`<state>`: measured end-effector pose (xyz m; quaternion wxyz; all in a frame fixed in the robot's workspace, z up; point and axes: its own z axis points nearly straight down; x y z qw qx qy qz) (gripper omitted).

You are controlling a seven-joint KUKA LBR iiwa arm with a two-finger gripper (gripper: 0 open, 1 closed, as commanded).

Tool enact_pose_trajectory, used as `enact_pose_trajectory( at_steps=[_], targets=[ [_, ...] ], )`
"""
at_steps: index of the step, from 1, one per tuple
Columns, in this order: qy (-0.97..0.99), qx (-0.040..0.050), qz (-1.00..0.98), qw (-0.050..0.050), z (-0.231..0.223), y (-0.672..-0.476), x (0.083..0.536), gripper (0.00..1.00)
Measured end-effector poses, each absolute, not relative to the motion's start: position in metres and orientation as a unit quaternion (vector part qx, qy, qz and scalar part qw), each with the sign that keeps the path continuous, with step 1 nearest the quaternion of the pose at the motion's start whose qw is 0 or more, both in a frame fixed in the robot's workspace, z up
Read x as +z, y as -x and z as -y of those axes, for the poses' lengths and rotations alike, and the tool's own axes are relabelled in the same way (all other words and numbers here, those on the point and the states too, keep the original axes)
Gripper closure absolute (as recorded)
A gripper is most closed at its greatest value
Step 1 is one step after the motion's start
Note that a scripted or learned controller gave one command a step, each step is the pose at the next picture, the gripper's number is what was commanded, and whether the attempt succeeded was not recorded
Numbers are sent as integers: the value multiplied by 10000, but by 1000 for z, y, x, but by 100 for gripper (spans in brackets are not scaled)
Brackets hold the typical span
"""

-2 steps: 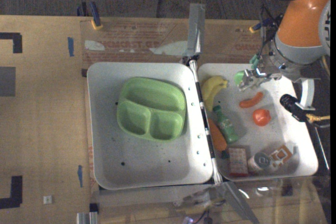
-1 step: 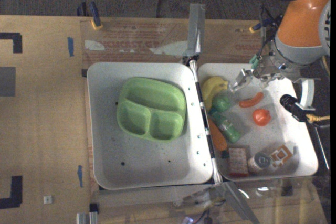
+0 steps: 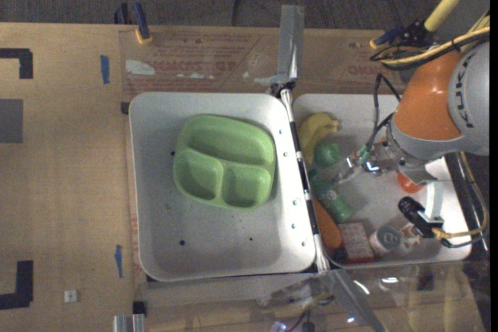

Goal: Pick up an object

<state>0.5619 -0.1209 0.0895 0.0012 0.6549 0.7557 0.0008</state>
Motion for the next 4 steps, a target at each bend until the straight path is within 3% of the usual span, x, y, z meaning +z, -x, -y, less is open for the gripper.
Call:
enact_pose_trajectory(
  at_steps=[1,2,3,4],
  targets=[
    [-7188,-113,-6950,-117,130,-645,86,0],
    [-7192,-135,-6946,-88,132,-645,93,100],
    [-6739,-2,-7388,9,137,-648,89,100],
    [-6731,12,-7396,5,135,-649,87,0]
  ],
)
